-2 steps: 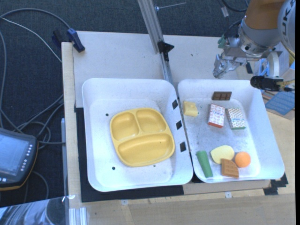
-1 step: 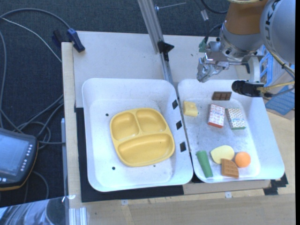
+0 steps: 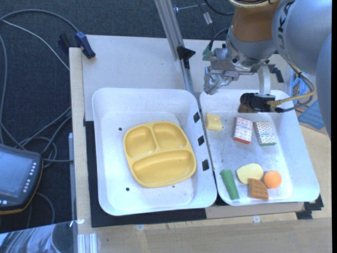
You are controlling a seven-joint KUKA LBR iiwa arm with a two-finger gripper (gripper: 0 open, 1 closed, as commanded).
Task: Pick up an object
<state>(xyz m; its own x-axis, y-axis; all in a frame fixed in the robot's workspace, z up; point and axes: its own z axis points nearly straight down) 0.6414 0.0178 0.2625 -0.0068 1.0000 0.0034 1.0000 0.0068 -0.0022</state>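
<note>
My gripper [image 3: 211, 86] hangs over the far left corner of the right bin [image 3: 307, 161], with nothing seen in it. Below it, close to the bin's left wall, lies a small yellow block [image 3: 214, 122]. To the right of that block sit a red-and-white box [image 3: 243, 130] and a green-and-white box [image 3: 265, 133]. Along the near edge lie a green stick [image 3: 229, 184], a pale yellow piece [image 3: 249, 172], a brown waffle square [image 3: 258, 189] and an orange ball [image 3: 272, 179].
The left bin [image 3: 98, 107] holds a yellow divided plate [image 3: 159, 154]. A slanted metal post [image 3: 171, 20] rises behind the bins, just left of the gripper. Cables and a dark tablet [image 3: 16, 178] lie on the floor at the left.
</note>
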